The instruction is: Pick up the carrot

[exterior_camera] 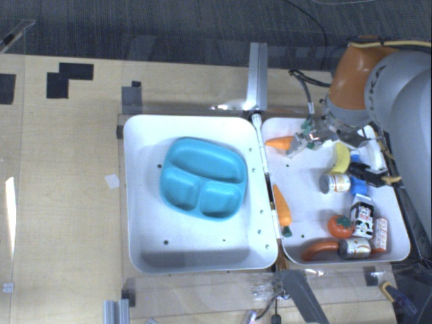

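A long orange carrot [282, 206] with a green tip lies along the left wall of the right bin [307, 211], pointing toward the near edge. A second, shorter orange carrot-like piece [279, 142] lies in that bin's far left corner. The gripper [299, 143] hangs low over the bin's far side, its tip right against the right end of the short orange piece. The grey arm with its orange band [351, 79] reaches in from the right. I cannot make out whether anything is held.
The left bin [138, 201] holds a blue divided plate [202, 177]. On the right bin's right side lie a yellow item [342, 157], a small can [335, 183], a blue item [361, 184], a red tomato [341, 226], a reddish sausage [318, 249] and small packages [368, 231].
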